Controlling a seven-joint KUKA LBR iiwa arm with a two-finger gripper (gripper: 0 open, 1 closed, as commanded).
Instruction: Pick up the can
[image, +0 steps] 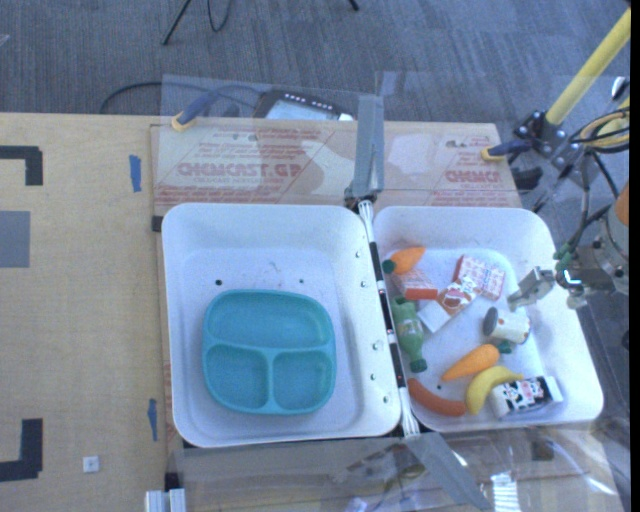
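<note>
So my jaws (533, 287) were hanging over the right bin (530, 225), up by its right wall, reaching in from the right edge of the view. Honestly couldn't tell from up there whether they were apart or pinched together; too small and blurry, and nothing was visibly sitting between them.

The can (458, 296) was lying on its side in the middle of that right bin, red and white, well to the left of my jaws and a bit lower in the view. It was touching or nearly touching a red-and-white carton (481, 275) just up and right of it, so the carton sat between me and the can.

Just below my jaws there was a small white cup-like thing (506, 325) on its side. Further down: an orange carrot (471, 362), a banana (492, 385) and a black-and-white cow-print carton (526, 395). A green bottle (406, 330) lay along the left wall.

The left bin (200, 240) held a teal divided plate (268, 352). Both bins sat on the tabletop (70, 300).
</note>
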